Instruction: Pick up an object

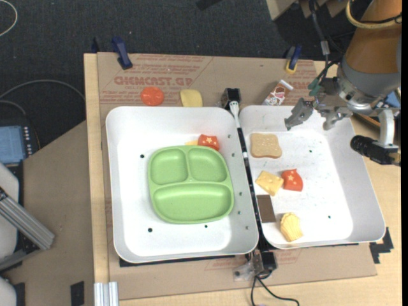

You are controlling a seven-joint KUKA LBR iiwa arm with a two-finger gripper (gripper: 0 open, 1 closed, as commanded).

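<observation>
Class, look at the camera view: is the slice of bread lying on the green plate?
No. The bread lies in the right bin, apart from the green plate.

Green divided plate (190,185) in white bin (124,171); tan bread slice (265,146)

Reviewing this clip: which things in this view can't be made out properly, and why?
- Yellow piece behind the red toy: mostly hidden by the green tray, identity unclear.
- Packet above the right bin: print too small to read.
- Claw: small and blurred.
- Arm: cut off by the top and right edges.
</observation>
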